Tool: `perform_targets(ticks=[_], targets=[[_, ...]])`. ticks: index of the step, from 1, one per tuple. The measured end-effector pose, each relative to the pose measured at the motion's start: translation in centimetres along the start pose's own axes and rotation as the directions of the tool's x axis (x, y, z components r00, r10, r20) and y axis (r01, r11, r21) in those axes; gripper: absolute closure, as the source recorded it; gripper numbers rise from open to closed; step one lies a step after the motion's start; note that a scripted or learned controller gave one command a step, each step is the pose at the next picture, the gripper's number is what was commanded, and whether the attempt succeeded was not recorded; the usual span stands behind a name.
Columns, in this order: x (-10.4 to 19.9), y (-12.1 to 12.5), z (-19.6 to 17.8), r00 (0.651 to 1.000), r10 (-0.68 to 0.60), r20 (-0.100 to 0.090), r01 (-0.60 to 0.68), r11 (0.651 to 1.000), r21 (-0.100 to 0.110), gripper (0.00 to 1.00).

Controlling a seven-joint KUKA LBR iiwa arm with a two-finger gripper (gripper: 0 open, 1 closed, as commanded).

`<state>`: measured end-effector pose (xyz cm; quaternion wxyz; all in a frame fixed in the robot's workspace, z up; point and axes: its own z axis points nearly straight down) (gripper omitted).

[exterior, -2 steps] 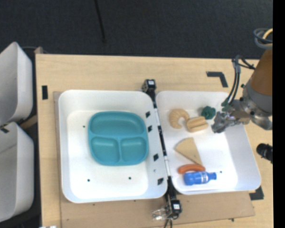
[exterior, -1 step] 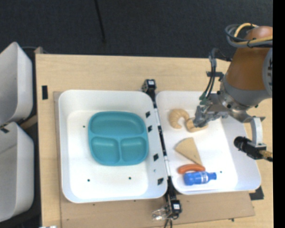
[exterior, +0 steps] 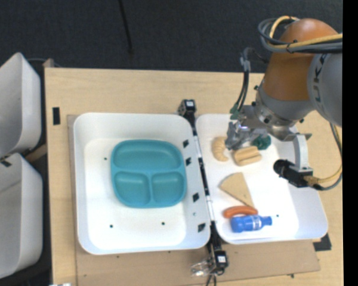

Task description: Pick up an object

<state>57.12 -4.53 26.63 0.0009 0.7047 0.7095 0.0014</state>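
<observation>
In the right bin (exterior: 298,216) lie several small objects. A tan bread-like piece (exterior: 219,148) sits near the bin's left wall, and a beige block (exterior: 247,155) lies just right of it. My gripper (exterior: 240,137) hangs low over the gap between these two, close above the beige block. A dark green thing (exterior: 262,141) peeks out beside the gripper. Further toward the front lie a tan wedge (exterior: 238,187), an orange piece (exterior: 240,211) and a blue bottle (exterior: 249,223).
The left bin (exterior: 89,225) holds a teal sectioned plate (exterior: 147,173). A divider with black clips (exterior: 198,171) runs between the bins. The grey and orange arm (exterior: 292,70) covers the right bin's far corner. White objects (exterior: 9,136) stand off the bench's left side.
</observation>
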Motion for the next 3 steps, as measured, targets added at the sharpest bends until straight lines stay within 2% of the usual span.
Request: perform_targets(ticks=[1,2,3], targets=[[4.8,1.5,0.2,1.000,0.002,0.001,-0.002,1.000,0.001,1.00],[8.3,3.6,0.6,1.000,0.003,0.002,-0.003,1.000,0.001,1.00],[12.5,5.9,2.3,1.000,0.002,0.002,-0.002,1.000,0.001,1.00]])
